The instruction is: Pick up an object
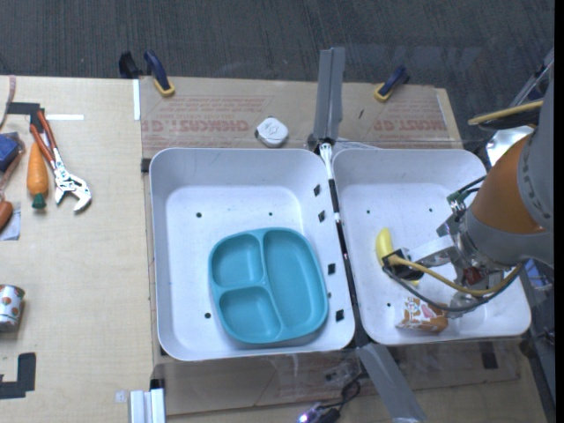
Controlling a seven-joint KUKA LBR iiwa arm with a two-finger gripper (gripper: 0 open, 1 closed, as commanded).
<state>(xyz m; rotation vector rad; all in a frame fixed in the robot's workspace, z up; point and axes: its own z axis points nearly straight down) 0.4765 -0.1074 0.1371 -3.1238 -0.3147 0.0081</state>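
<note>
In the right bin (pixel 423 179) a small yellow banana-shaped thing (pixel 383 241) lies near the left wall. A brown and white snack packet (pixel 421 316) rests by the front rim. My gripper (pixel 446 280) hangs low over the right half of this bin, between the yellow thing and the packet and a little to their right. The grey arm with its orange band (pixel 515 192) reaches in from the right and hides the bin floor beneath it. Nothing shows clearly held at the gripper.
A teal divided plate (pixel 266 285) lies in the left bin (pixel 229 179). On the bench to the left are pliers (pixel 48 152), a carrot-like thing (pixel 36 176) and a small can (pixel 9 307). A white round tag (pixel 272 131) lies behind the bins.
</note>
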